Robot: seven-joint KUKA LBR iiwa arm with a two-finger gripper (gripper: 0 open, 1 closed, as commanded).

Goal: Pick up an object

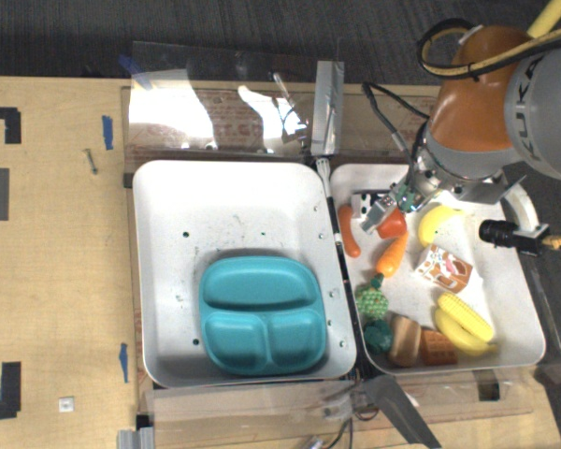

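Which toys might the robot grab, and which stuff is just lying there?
Might grab, right bin: carrot, banana, lemon, small carton, with the tool above them.

Just lying there: teal tray in the left bin.

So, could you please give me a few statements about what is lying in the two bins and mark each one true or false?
1. The teal tray lies in the left bin. True.
2. The banana lies in the left bin. False: it lies in the right bin.
3. The gripper is over the right bin. True.
4. The teal tray has a single compartment. False: it has three.
5. The carrot lies left of the banana. True.
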